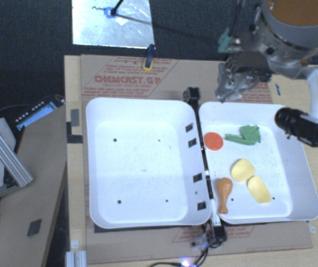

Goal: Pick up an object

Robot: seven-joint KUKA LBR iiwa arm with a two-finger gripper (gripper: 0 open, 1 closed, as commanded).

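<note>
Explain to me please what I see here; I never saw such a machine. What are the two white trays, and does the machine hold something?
This is one picture from a camera fixed above a bench, looking down at a slant. The grey machine with the orange band, top right, is a robot arm; its gripper, a two-finger hand, hangs above the far edge of the right bin. Nothing shows between its fingers. Its job is to pick up an object. The right bin holds toy-like pieces: a red disc, a green piece, two yellow pieces and an orange drumstick shape. The left bin lies beside it.
</note>
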